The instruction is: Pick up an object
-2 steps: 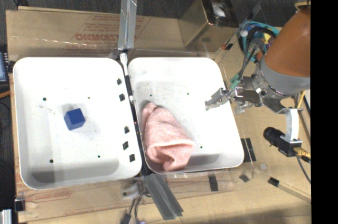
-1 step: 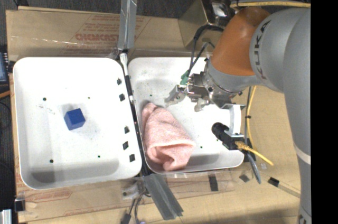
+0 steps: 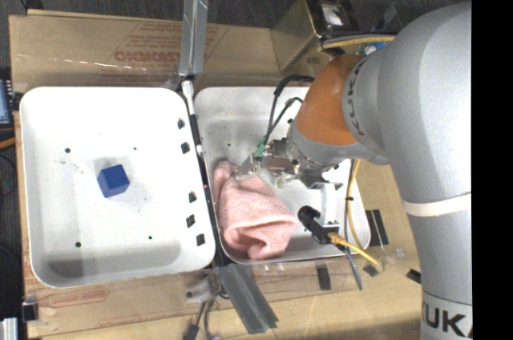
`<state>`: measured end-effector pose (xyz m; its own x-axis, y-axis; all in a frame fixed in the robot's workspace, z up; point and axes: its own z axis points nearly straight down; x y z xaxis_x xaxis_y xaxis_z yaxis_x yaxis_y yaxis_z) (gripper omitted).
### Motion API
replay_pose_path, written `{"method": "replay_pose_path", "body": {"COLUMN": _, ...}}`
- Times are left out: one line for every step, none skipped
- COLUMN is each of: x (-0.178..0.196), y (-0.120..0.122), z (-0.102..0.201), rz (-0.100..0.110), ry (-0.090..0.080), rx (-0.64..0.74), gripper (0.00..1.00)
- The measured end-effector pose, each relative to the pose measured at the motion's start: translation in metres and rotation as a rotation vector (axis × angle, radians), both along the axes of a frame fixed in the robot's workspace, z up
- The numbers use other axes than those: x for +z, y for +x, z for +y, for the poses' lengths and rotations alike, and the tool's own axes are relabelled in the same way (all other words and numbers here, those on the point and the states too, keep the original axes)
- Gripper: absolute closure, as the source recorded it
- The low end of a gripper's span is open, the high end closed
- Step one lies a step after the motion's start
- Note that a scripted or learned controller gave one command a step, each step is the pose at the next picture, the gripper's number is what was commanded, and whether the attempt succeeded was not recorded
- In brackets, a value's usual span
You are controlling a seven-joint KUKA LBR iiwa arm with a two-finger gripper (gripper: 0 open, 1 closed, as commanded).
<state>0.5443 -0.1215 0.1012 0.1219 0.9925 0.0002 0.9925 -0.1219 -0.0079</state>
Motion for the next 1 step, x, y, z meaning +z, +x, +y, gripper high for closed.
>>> {"method": "replay_pose_path", "body": {"x": 0.0108, "y": -0.0312, "z": 0.0297, "rz": -0.003, "ry": 0.002, "rx": 0.334, "gripper": 0.0}}
